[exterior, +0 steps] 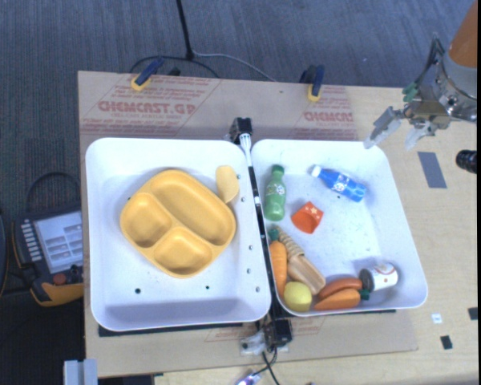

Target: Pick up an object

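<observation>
My gripper (pixel 399 129) hangs open above the bench just past the right bin's (pixel 385 215) far right corner, with nothing between its fingers. In that bin lie a blue bottle (pixel 339 183), a green bottle (pixel 273 192), a small orange-red block (pixel 307 217), a carrot (pixel 279 265), a wooden piece (pixel 303 269), a yellow lemon (pixel 297 296), an orange-red sausage-shaped toy (pixel 339 294) and a small white and red can (pixel 382 277). The blue bottle is the nearest object to the gripper, lower left of it.
The left bin (pixel 112 295) holds a yellow divided plate (pixel 176 221) and a pale yellow oval piece (pixel 227 183). Two clamps (pixel 313 83) grip the board's far edge. A black cable (pixel 184 22) runs behind. A handheld controller (pixel 52 251) lies at the left.
</observation>
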Motion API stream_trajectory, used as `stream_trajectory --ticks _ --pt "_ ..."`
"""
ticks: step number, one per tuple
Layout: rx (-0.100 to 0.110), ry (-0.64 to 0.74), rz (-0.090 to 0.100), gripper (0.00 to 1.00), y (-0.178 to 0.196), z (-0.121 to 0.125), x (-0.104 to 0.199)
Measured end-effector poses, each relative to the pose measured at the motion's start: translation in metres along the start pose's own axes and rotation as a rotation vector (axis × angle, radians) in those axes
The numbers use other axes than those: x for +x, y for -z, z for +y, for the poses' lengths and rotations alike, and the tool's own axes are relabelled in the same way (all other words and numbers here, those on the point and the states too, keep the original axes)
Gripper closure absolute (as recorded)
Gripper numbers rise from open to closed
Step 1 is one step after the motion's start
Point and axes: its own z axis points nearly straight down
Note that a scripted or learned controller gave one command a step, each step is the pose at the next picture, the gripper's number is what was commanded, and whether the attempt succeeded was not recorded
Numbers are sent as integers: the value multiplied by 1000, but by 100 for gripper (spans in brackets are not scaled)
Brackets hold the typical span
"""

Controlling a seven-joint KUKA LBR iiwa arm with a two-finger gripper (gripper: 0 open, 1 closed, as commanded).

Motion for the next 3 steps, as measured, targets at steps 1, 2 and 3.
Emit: stream_trajectory --ticks 1,2,3 --pt "1 -322 0 0 -182 30 54" --pt "-18 -191 -9 0 -189 17 108" --pt "-24 -159 -5 0 -188 -62 110"
